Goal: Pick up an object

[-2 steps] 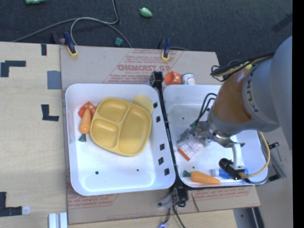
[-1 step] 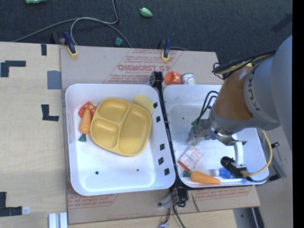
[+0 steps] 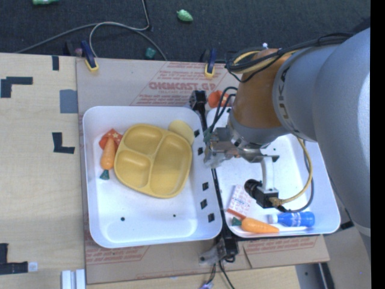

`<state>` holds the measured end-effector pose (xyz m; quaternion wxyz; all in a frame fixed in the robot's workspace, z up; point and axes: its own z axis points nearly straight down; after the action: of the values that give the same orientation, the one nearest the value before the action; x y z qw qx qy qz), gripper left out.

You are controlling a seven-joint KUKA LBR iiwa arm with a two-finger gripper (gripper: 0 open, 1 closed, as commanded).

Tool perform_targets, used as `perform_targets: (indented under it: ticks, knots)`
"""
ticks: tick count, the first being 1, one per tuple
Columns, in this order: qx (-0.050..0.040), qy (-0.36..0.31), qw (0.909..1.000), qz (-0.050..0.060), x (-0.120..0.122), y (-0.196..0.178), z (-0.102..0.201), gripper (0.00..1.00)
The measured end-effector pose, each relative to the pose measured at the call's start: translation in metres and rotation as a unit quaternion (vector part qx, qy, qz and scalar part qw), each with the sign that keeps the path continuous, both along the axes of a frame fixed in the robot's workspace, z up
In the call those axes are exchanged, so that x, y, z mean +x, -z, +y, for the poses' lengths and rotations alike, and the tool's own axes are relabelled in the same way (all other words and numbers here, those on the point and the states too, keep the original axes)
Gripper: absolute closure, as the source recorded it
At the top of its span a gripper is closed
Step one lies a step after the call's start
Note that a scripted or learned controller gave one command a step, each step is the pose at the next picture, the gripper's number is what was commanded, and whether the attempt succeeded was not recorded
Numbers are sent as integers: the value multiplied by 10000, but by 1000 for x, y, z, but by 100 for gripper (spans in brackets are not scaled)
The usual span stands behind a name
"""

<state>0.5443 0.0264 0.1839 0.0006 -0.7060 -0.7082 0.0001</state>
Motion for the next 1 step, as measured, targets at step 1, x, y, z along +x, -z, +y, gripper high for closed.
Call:
perform_targets:
  ticks: [1]
  knots:
    - [-13,16,10000,-7,59,-47,-47,100]
